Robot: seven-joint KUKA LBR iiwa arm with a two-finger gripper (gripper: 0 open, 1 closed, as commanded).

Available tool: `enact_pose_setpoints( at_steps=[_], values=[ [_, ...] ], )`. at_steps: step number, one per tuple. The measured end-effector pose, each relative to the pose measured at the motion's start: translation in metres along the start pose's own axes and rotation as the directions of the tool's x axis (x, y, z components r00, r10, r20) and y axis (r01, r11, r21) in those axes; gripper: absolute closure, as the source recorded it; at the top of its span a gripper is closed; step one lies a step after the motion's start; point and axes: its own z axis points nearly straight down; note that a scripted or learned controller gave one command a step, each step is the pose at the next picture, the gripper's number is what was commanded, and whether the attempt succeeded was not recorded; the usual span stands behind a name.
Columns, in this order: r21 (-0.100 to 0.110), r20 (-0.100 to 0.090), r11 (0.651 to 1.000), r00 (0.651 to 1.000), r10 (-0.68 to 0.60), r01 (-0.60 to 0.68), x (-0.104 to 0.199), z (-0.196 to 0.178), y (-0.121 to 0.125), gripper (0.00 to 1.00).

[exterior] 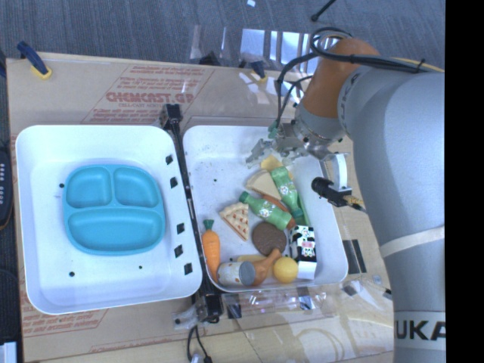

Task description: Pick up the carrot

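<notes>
The grey-metal pincer (pixel 281 144) is seen low over the far end of the shallow white plastic right bin (pixel 198 172), above a pale yellow wedge-shaped toy (pixel 270 163); whether it is wide or narrow cannot be told, since the tips are blurred against the clutter. Nothing is seen held. The small orange toy carrot with a green top (pixel 211 250) is found well apart from the pincer, toward the near end of the same bin, lying right against the wall shared with the shallow white plastic left bin (pixel 30 203). A grey-and-white cylindrical can (pixel 236 271) is touching or just beside the carrot tip, and a tan waffle-patterned triangular toy (pixel 237 219) lies between carrot and pincer. Risks are judged as follows: with the carrot pressed to the wall, one finger could be blocked by the rim, so the grasp could slip or close on air; the can could be nudged or caught instead; the green cylindrical toys (pixel 274 203) near the pincer could be dragged during the crossing. A light-blue sectioned plastic plate (pixel 113 206) sits in the left bin, far from the pincer, and is not expected to interfere.
</notes>
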Motion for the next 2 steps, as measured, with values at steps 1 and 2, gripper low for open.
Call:
enact_pose_setpoints(
  at_steps=[1,2],
  values=[
    [-0.014,0.002,0.997,0.998,-0.069,0.069,-0.01,-0.098,0.001,0.0],
    [-0.005,-0.004,0.979,0.979,-0.202,0.202,0.016,0.011,0.0,0.0]
  ],
)
